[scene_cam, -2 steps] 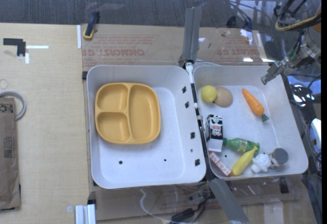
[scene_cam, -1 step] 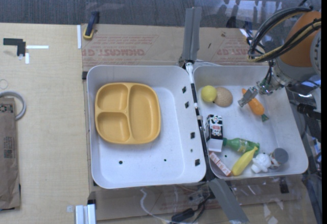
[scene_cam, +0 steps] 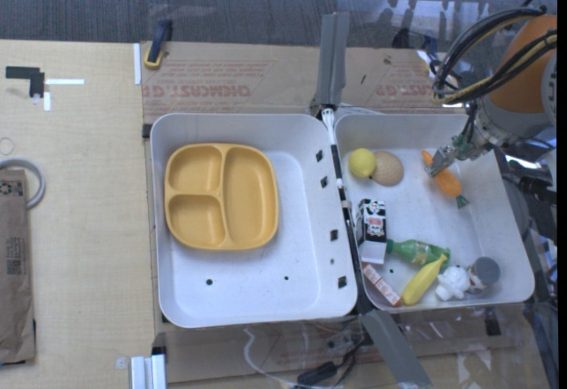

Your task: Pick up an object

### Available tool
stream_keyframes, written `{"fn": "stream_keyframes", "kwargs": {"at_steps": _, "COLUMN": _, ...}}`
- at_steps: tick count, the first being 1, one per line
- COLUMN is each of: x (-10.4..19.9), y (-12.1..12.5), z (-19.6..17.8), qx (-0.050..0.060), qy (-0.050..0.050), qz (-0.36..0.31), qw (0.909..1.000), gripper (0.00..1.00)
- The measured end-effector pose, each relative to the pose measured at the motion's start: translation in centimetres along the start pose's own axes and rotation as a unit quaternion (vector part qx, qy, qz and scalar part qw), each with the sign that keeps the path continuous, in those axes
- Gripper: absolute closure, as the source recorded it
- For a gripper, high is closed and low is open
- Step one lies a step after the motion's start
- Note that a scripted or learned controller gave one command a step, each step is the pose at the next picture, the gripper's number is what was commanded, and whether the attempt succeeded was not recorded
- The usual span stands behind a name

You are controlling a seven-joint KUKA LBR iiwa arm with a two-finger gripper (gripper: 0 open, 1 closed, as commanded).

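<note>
Gripper low over the far right part of the right-hand shallow white bin, hanging from the grey arm with its orange band that comes in from the right; whether it is open, closed or holding anything cannot be made out at this angle. Directly at its tip lies a small orange carrot-shaped toy, slanted, touching or very nearly touching the tool. Same bin, far left corner: a round yellow lemon-like fruit pressed against a tan, potato-like lump. Along the left wall, a small black-and-white carton. Toward the near edge, a green plastic bottle lying on its side, a yellow banana-shaped piece just beside it, a small white lumpy object, and a grey round cap-like thing in the near right corner. Left-hand white bin carries a yellow three-compartment plastic plate, set toward its far left. Brown cardboard sheet lies behind both bins.
</note>
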State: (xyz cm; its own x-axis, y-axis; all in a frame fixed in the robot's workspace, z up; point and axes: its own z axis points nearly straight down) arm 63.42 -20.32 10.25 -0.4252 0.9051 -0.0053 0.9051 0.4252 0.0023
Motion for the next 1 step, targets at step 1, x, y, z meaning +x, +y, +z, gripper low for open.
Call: {"fn": "stream_keyframes", "kwargs": {"at_steps": 1, "x": 3.20, "y": -1.03, "z": -10.70, "qx": 0.001, "qy": 0.002, "qz": -0.006, "qw": 1.0000, "gripper": 1.00}}
